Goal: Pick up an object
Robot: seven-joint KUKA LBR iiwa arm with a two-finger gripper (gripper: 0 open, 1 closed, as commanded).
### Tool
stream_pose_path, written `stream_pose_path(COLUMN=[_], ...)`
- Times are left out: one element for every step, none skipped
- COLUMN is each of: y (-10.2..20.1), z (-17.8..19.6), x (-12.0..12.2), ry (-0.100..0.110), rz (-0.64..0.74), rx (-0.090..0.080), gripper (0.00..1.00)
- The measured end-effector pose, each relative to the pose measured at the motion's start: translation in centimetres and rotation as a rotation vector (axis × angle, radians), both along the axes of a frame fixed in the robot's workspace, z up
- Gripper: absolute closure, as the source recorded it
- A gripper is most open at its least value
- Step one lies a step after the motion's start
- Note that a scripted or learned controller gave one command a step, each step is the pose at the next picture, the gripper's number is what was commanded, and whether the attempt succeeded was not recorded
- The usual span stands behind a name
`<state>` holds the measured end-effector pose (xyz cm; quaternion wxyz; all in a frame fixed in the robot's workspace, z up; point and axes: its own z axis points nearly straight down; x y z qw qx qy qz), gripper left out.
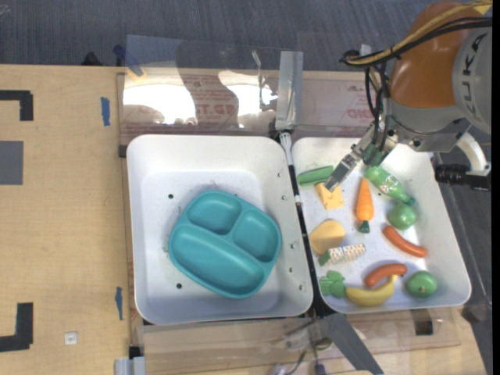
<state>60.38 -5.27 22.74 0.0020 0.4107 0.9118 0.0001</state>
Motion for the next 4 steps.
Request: stream_pose_path(y=[-5.5,-5.0,-5.0,-5.8], z=[-13.1,-13.9,-12.5,-13.8], x=[-0.4,-0.7,-0.4,-8.5], ry=[0.012,-0.005,-0.016,-0.007], rz=[-0.094,-0.103,-0.101,0.000], rx=[0.000,0.000,-0.003,0.000], gripper=[0.00,0.00,1.00,1.00])
